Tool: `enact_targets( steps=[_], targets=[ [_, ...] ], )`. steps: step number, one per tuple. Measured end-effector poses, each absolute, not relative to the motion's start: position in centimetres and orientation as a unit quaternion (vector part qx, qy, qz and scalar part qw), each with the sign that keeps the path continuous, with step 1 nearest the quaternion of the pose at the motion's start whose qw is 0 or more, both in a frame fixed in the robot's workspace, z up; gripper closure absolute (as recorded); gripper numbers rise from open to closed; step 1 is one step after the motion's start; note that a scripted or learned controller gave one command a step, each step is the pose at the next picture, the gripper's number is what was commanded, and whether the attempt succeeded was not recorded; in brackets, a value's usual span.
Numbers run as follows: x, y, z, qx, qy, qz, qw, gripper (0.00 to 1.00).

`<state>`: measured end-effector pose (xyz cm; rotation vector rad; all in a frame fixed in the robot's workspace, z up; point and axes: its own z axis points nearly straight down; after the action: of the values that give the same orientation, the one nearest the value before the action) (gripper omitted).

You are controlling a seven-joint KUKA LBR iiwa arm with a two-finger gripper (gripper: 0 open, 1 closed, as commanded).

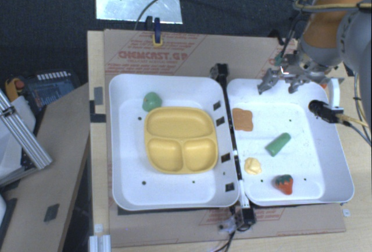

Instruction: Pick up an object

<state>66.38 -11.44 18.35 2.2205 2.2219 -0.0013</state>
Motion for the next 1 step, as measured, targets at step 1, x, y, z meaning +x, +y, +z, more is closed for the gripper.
enact_targets(
  steps=[1],
  targets=[
    [66.26,-10.40,13.32,0.705,0.709,-0.0004,0.000,0.00]
  ],
)
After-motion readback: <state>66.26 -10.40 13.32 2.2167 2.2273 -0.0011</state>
